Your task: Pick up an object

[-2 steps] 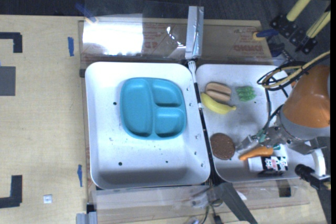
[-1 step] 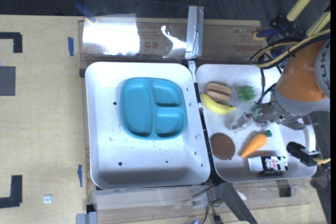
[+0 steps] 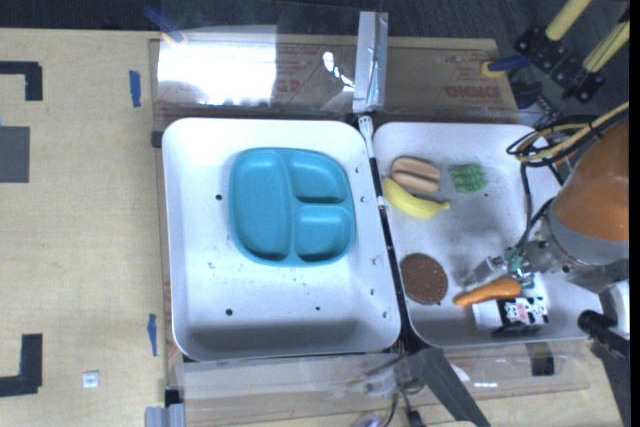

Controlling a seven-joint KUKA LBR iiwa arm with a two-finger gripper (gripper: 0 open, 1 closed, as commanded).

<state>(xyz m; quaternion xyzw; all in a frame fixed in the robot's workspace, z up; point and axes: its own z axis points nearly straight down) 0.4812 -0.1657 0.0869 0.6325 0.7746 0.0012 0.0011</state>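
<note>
At the lower right of the frame, the gripper (image 3: 508, 270) is lowered into the right bin (image 3: 450, 140) just above the carrot (image 3: 488, 293). Whether its jaws are released or clenched cannot be told. A blue divided plate (image 3: 292, 206) is seen in the left bin (image 3: 200, 245).

blue divided tray (image 3: 292, 205) | in left bin (image 3: 190, 245) | wooden bench (image 3: 70, 245)
</note>
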